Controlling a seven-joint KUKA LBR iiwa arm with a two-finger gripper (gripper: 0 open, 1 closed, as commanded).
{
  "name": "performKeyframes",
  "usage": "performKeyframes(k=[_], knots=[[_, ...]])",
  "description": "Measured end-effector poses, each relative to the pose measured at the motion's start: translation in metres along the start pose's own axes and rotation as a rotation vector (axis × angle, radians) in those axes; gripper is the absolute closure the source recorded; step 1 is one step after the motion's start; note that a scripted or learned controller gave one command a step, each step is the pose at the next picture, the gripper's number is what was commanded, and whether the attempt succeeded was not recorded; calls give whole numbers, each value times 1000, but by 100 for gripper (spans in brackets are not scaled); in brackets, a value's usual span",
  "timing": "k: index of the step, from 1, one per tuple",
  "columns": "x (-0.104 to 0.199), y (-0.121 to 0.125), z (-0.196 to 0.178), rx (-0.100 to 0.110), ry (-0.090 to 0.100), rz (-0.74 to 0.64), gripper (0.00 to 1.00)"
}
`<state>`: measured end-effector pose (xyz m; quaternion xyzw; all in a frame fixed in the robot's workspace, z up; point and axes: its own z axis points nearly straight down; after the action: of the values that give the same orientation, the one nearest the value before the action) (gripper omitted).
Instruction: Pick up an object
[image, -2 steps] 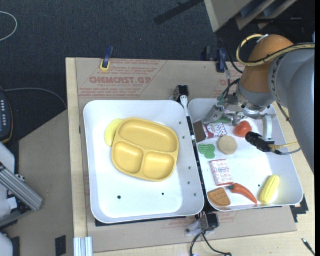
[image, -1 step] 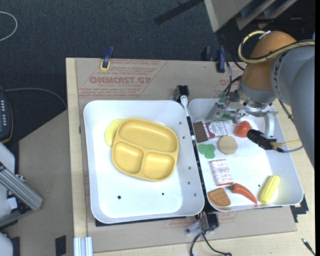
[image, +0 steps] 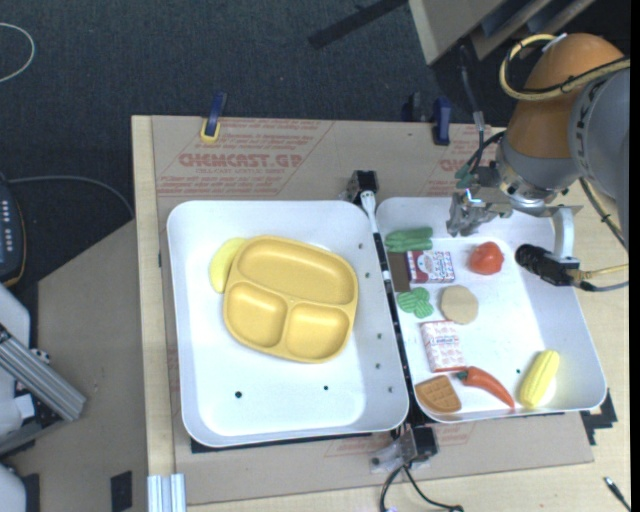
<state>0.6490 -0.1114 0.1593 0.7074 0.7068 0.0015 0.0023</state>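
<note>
In the left bin a yellow divided tray is lying slightly tilted, with a flat yellow piece poking out from under its left edge.

The right bin is holding the small items I am working among. Along its left side a green leafy piece is sitting at the top, then a brown and red packet, a second green piece, a red-and-white carton and a waffle-like cookie at the bottom. A tan round disc is lying beside the second green piece, and an orange chilli pepper is resting next to the cookie. A red tomato is sitting near the upper middle, and a yellow corn cob is lying toward the lower right corner.

My gripper is hanging over the top edge of this bin, just left of the tomato and above the packet. I am holding nothing between my fingers, though I cannot tell how wide they are standing.
</note>
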Motion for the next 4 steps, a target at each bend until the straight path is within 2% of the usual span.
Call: performKeyframes(k=[1,2,4], knots=[[2,-3,-63,-2,0,-2,100],[2,-2,-66,2,0,-2,100],[122,10,-73,2,3,-7,100]])
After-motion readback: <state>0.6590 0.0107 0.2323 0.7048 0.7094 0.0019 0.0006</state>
